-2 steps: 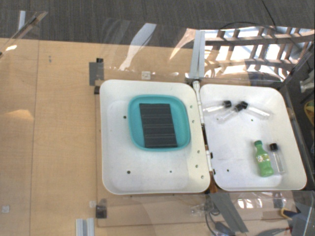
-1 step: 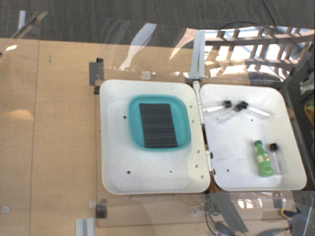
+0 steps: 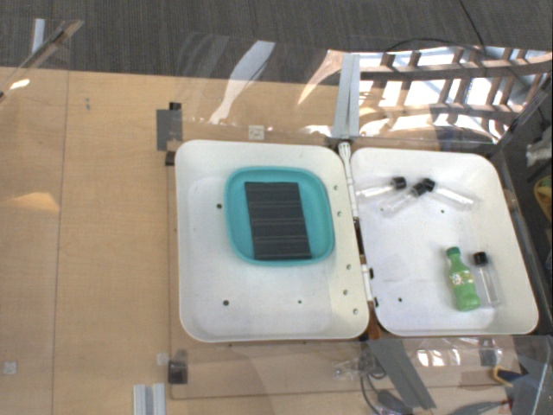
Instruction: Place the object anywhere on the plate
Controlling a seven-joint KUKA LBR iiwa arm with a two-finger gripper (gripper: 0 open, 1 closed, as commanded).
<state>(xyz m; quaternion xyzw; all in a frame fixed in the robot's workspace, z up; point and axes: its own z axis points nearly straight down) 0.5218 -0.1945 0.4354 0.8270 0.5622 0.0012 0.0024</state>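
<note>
Jaws: whether they are released or clenched cannot be told from the camera view.

Plate (image 3: 236,199): teal, with rounded corners, lying flat in the left bin (image 3: 207,305), towards that bin's far side.

On the plate: a dark ribbed slab (image 3: 277,220) lies flat on the plate's middle, with the teal rim showing all round it.

Green bottle (image 3: 462,280): lies on its side in the right bin (image 3: 518,320), well to the right of the plate and a little nearer the camera, with its cap pointing away from the camera. It rests loose on the bin floor, well apart from the plate.

Near vial (image 3: 485,278): clear with a black cap, lying just beside the green bottle on the side away from the plate. Whether the two touch is unclear.

Far vials (image 3: 396,185): two small clear vials with black caps lie right of the plate's far corner, across the seam between the bins. Their caps are close together, and their clear bodies blend into the white floor.

Clear tube (image 3: 454,197): a pale, see-through piece just beyond those vials from the plate. Its outline is faint and what it is cannot be made out.

Hard to read: glare and reflections on the sheet over the bench wash out the area beyond the right bin. A dark frame crosses the right bin's far right corner and hides that part of its rim.
</note>
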